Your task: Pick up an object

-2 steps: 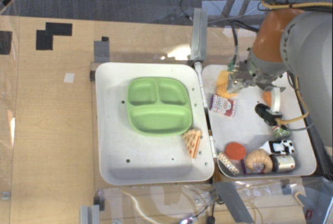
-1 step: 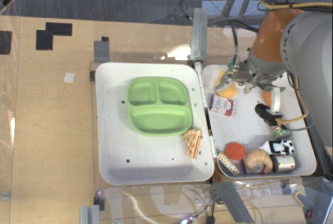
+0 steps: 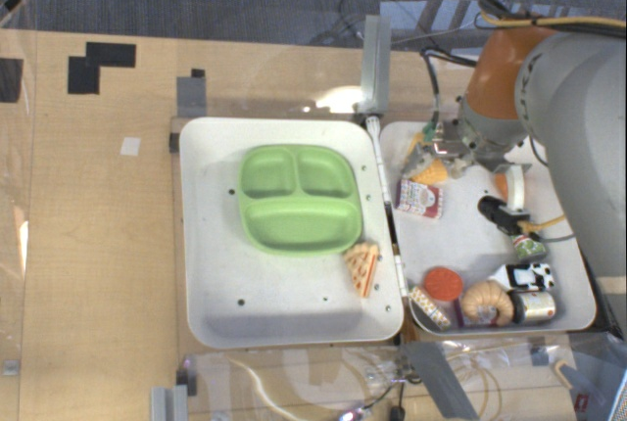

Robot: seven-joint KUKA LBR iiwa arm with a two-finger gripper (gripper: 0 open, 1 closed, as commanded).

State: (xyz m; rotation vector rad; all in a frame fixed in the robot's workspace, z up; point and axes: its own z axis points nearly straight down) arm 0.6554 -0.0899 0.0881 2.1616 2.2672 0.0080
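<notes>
The hand (image 3: pixel 438 143) is low in the upper left corner of the right bin (image 3: pixel 578 311), and I cannot tell its state. The orange wedge (image 3: pixel 432 173) lies just below it, touching the small carton (image 3: pixel 419 199).

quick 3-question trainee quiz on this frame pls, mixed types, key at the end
1. True or false: the green plate lies in the right bin.
2. What lies in the left bin beside the plate's lower right corner? A) waffle piece B) red disc C) croissant
3. Fill in: the gripper is over the right bin's ____ left corner.

Key: 1 false; 2 A, the waffle piece; 3 upper.
</notes>
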